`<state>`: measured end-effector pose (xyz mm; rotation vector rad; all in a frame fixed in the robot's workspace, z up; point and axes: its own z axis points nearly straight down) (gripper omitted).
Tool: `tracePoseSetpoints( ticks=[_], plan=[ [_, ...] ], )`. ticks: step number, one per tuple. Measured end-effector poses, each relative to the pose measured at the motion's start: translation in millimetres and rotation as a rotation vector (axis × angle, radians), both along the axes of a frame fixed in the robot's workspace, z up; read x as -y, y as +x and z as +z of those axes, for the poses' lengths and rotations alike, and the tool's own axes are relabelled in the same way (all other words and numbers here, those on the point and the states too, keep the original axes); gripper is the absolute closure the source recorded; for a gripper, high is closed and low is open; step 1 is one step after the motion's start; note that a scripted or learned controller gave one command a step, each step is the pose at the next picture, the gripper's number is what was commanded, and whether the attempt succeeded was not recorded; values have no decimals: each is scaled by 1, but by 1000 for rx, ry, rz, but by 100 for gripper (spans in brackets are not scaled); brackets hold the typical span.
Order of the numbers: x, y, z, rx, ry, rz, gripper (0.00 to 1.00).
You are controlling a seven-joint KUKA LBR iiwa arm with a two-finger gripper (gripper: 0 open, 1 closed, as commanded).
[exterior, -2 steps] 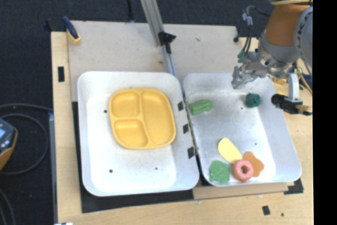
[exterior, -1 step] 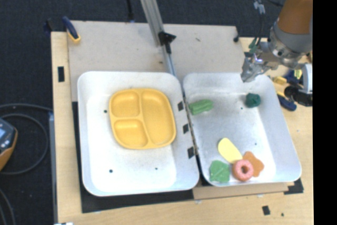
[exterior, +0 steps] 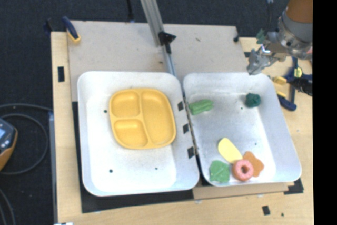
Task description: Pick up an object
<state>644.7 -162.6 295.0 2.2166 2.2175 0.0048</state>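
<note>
1. Two shallow white bins sit side by side on the bench; the left bin [exterior: 95, 176] holds a yellow divided plate [exterior: 142, 117] with three compartments, lying flat a little above the bin's centre.

2. Moving right, the right bin [exterior: 281, 129] carries every loose item. A light green block [exterior: 200, 107] lies at about ten o'clock, near the divider between the bins.

3. A cluster sits at about six o'clock: a green leafy piece [exterior: 219, 171], a yellow oval piece [exterior: 229, 149] just above it, a pink doughnut [exterior: 243, 170], and an orange piece [exterior: 255, 162] touching the doughnut from behind.

4. A small dark green lump [exterior: 253, 100] rests alone at about one o'clock, well apart from the cluster.

5. The gripper [exterior: 256, 65] hangs at the bin's twelve o'clock rim, near the dark green lump; nothing is visible in its grasp, and I cannot tell whether it is spread or closed.

6. Judged from this layout, the approach is still in hand and no object is lifted yet. The dark green lump looks the best target: nearest, and isolated.

7. To do it well, centre over the lump, descend straight, and close low around its middle so it does not squirt out. The cluster risks a crowded grasp that nudges neighbours.
</note>
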Motion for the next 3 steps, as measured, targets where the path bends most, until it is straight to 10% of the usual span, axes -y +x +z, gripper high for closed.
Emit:
tracePoseSetpoints(
  ticks=[3],
  plan=[
    [-172,-20,-39,-8,3,6,100]
  ],
)
